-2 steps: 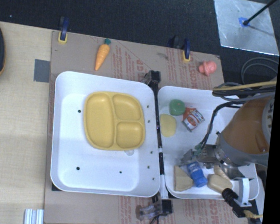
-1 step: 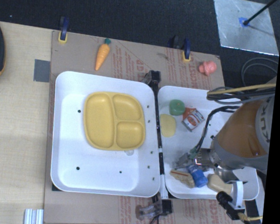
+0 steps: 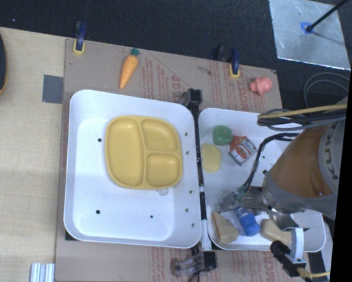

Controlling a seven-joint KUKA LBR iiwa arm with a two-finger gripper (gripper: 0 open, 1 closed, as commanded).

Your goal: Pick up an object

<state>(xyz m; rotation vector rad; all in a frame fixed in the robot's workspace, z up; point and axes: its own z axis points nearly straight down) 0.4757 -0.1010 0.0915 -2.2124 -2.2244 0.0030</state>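
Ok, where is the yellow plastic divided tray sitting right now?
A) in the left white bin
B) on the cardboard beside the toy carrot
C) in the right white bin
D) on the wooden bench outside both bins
A: the yellow plastic divided tray lies flat inside the left white bin, apart from the small items in the right white bin.

The arm [image 3: 304, 169] is thick and round, with a wide orange band and a grey metal ring below it. Part of a dark letter marking shows on the grey shell at the right. Thin black cables run along its upper side. The gripper [image 3: 244, 204] is a dark metal part, possibly with small wires attached; it is blurred.
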